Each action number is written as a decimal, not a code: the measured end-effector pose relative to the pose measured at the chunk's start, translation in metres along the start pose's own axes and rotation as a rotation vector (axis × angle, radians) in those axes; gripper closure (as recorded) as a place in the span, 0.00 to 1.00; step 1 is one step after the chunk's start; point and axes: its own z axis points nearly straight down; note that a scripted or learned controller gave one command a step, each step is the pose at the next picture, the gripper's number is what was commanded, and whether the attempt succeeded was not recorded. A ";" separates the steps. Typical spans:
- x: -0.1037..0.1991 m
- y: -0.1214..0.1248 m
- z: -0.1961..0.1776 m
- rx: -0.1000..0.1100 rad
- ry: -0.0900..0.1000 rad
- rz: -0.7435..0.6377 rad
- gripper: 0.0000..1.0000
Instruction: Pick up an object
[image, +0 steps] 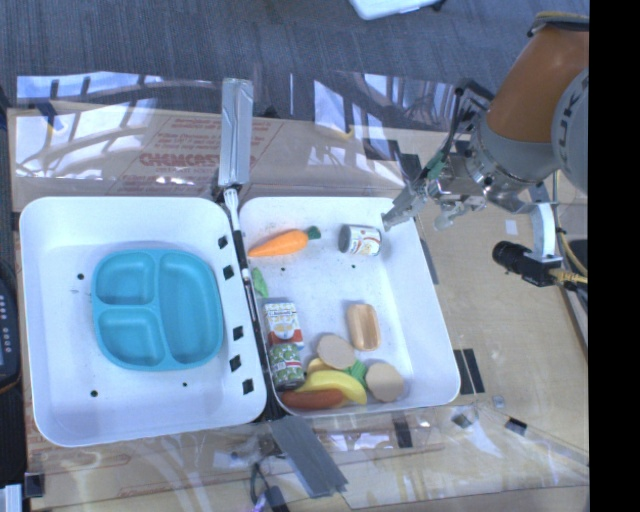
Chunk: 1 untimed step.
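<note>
At the right bin's (425, 300) far right corner, the gripper (395, 218) hangs just beside a small can (360, 240), whose label is unreadable; whether its fingers are spread cannot be told. Red "CHEMCAST" lettering (178, 159) shows on far sheeting.

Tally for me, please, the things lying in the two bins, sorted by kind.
Blue plate, left bin: 1
Cans: 1 small can, 1 tall can: 2
Carrot: 1
Hot dog bun: 1
Banana: 1
Other food pieces piled by the banana at the right bin's front, too overlapped to name: about 3
Total: about 9
</note>
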 end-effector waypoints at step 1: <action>0.021 0.005 -0.020 -0.004 0.000 0.019 0.00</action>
